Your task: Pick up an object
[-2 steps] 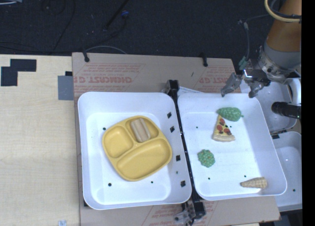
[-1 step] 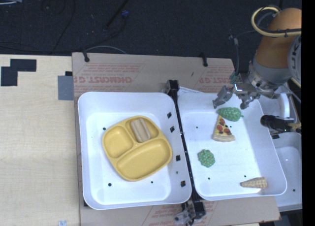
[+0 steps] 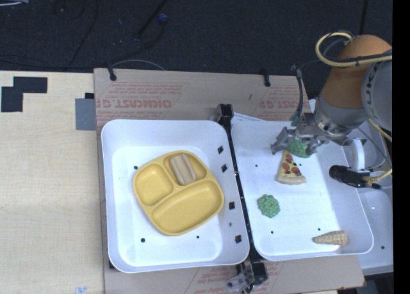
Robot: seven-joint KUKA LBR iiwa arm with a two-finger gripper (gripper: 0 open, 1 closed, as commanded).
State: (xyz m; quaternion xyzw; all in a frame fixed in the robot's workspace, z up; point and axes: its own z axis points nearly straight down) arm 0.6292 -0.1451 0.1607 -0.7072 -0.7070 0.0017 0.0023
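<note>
Left bin (image 3: 122, 158): held a yellow divided tray (image 3: 178, 191), set at a slant, three compartments. A tan hot-dog-like piece (image 3: 184, 170) lay in the tray's upper right compartment; the other two compartments bare.

Right bin (image 3: 307, 248): a knobbly green cluster (image 3: 268, 205), broccoli-like, sat near the bin's middle, well apart from the rest. Above and right of it lay a toy pizza slice (image 3: 291, 170), yellow crust edge, red spots on top, point toward the gripper. A tan cone-shaped piece (image 3: 331, 239) lay near the lower right corner.

Gripper (image 3: 296, 144): hung over the bin's upper part, just above the pizza slice. A green object (image 3: 299, 148) showed at the fingers; grip on it could not be confirmed, nor whether the pincer was spread or pressed together.
</note>
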